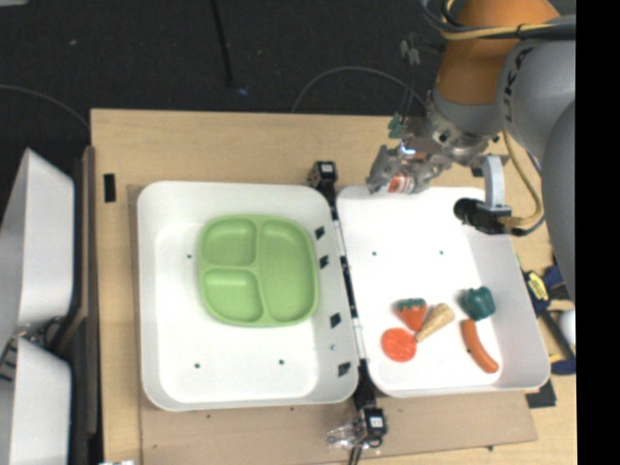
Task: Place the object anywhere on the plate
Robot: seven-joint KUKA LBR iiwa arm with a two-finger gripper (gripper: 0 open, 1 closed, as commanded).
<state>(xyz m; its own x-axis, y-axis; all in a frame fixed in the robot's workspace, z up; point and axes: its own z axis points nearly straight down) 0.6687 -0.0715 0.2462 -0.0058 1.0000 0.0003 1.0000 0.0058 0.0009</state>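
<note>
A light green plate (260,269) with three compartments lies in the left white bin (170,356). The right white bin (436,231) holds several toy foods near its front: a round red piece (398,344), a red piece with a green top (412,310), a beige cone (437,320), a teal piece (477,302) and an orange-red sausage shape (480,346). My gripper (397,175) hangs over the back left corner of the right bin, far from those pieces. A small red spot shows at its tip; I cannot tell what it is.
The grey and orange arm (484,56) fills the top right, with a black part (480,213) over the right bin's back right area. Black clips (334,260) line the ridge between the bins. Tan bench (213,143) surrounds both.
</note>
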